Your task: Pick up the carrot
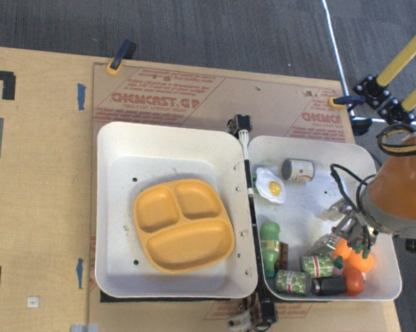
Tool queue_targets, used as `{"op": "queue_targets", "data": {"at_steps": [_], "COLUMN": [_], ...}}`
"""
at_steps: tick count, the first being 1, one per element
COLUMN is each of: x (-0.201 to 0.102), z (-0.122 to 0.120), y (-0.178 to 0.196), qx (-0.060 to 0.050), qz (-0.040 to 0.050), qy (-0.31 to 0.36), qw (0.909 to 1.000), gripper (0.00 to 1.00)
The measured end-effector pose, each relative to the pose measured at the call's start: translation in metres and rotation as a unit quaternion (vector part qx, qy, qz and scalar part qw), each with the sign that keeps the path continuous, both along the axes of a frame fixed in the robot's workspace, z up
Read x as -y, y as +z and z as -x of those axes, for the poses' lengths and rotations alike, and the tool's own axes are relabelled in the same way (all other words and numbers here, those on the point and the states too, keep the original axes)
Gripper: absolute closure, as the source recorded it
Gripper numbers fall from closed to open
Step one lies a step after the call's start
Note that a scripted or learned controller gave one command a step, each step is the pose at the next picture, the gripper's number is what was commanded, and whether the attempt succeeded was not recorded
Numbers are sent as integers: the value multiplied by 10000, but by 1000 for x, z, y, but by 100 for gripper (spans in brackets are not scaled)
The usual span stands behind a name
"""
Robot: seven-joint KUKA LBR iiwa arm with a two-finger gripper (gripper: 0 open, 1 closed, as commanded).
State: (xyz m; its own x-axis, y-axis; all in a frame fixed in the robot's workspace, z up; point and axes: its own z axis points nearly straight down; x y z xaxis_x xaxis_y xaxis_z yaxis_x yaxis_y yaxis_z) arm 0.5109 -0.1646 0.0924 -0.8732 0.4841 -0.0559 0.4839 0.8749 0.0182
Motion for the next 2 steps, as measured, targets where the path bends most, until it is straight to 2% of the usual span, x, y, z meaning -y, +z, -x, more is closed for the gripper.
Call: {"op": "queue_targets", "data": {"at_steps": [1, 2], "x": [5, 28], "z": [-4, 2], "y": [-5, -1], "qx": [-154, -27], "qz": [-61, -25], "qy": [-682, -171], "qw": [9975, 9998], "gripper": [0, 0]}}
